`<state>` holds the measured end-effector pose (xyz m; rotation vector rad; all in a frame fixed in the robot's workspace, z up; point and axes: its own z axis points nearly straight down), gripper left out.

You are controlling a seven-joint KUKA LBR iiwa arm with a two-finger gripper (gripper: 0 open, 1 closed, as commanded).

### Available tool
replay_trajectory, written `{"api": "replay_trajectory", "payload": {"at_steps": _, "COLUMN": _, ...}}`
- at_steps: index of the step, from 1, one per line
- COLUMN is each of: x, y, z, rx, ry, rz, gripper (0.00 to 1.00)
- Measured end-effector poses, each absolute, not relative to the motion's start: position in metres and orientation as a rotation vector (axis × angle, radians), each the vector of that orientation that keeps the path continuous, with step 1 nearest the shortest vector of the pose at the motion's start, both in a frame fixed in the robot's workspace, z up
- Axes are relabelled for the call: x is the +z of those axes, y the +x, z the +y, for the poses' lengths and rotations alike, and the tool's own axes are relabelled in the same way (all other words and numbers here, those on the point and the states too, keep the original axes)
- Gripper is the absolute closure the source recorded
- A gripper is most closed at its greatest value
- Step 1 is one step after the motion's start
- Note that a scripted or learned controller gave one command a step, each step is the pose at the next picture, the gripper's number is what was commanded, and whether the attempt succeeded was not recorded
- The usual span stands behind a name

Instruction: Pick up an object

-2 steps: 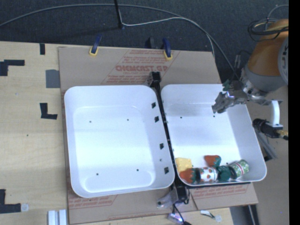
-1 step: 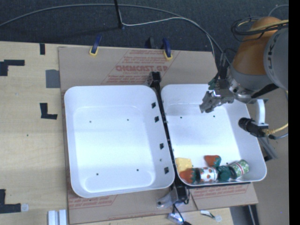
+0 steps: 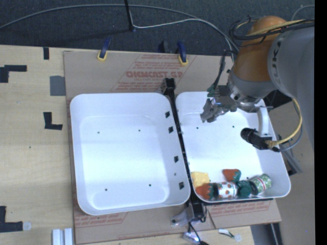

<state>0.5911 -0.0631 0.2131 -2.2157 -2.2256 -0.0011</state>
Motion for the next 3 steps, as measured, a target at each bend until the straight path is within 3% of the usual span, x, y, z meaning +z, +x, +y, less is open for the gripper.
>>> {"api": "replay_trajectory", "payload": {"at_steps": 3, "x": 0.224, "y": 0.616, "z": 0.087, "rx": 0.000, "ry": -2.216, "rz": -2.225, "gripper": 1.00}}
